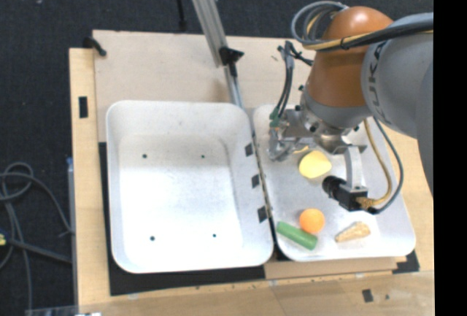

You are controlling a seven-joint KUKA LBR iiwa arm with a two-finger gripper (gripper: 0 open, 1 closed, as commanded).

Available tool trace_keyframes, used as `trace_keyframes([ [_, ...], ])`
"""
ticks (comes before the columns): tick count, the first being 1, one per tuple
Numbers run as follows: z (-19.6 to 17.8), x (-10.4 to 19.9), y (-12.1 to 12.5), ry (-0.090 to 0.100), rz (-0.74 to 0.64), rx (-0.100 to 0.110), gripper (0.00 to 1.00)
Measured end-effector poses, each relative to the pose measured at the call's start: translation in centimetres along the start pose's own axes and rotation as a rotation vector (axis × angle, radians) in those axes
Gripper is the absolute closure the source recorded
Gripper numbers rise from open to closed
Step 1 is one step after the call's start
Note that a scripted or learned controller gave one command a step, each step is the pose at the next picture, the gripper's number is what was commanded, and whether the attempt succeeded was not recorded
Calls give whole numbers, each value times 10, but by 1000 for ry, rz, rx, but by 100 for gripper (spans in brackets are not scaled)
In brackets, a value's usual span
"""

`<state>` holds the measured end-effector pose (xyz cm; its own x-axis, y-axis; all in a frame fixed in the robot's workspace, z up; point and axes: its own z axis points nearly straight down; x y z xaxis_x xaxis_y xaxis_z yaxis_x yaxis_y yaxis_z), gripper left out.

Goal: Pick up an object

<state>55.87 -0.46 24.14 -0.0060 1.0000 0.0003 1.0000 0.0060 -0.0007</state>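
The right bin (394,223) holds several small objects. A pale yellow rounded piece (315,165) lies near its middle, just right of my gripper (279,147). An orange ball (312,220) sits closer to the front, with a green cylinder (296,235) touching it at the front left. A tan wedge (352,232) lies at the front right. My gripper hangs low over the right bin's left side, close to the wall between the bins. The wrist hides what is directly under it.
The left white bin (182,183) sits beside the right one. A slanted metal rail (208,12) rises behind the bins. A black fitting with cables (344,193) hangs off the wrist above the right bin's middle.
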Motion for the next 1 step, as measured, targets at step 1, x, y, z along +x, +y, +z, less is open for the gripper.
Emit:
trace_keyframes([
  [1,0,59,9,1,-3,-2,100],
])
